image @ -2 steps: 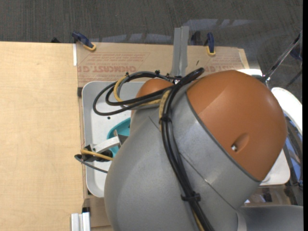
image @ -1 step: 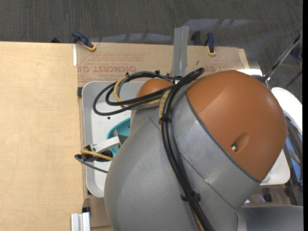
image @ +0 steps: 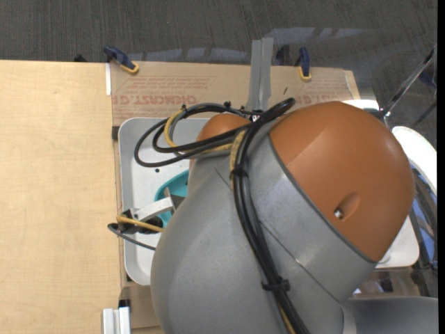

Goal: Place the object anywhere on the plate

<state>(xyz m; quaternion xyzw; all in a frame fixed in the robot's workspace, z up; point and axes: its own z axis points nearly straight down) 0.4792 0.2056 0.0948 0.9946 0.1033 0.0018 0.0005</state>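
The cardboard sheet (image: 208, 89) behind the bins bore red print, upside down and mirrored-looking, with letters resembling "ORMCNZT.GR", though the wording could not be read with certainty.

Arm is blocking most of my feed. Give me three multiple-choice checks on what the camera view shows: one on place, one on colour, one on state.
1. Where does the teal plate peek out?
A. in the left bin, beside the arm
B. on the bare wood bench
C. on the cardboard

2. What colour is the arm's band?
A. blue
B. orange
C. green

3. How do the black cables run?
A. cut in pieces
B. coiled on the floor
C. looped over the left bin, then down the arm

Key: 1 A, teal shows against the bin's white floor. 2 B, the dome is orange. 3 C, loops hang above the bin.
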